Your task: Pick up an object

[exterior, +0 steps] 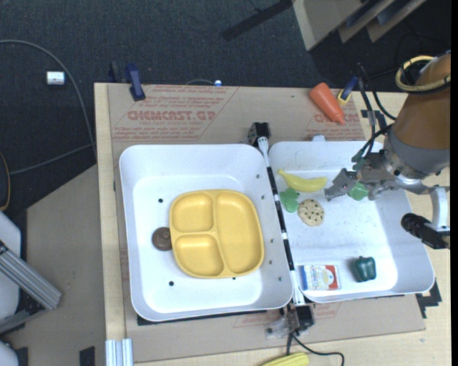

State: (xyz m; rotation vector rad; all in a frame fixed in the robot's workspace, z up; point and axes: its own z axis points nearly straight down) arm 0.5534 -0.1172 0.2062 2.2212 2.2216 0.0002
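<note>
You can read red print on the brown board (179, 107) behind the left bin: it looks like "CHEMCAST GP". Smaller lines below it are too blurred to read.

We're looking down on dark blue-grey carpet floor (57, 143) across the top and left of the frame. A tan cardboard sheet with red printed lettering (172, 111) covers the bench, centre frame. Thin white cable (75, 93) loops over the carpet at upper left, white rectangular tag (56, 77) beside it. Silver aluminium extrusion bar (25, 275) runs diagonally at lower left. Beige furniture edge (336, 18) sits at top right. Blue clamp (134, 82) grips the cardboard's top-left edge. Lighting is even, with soft shadows.
</note>
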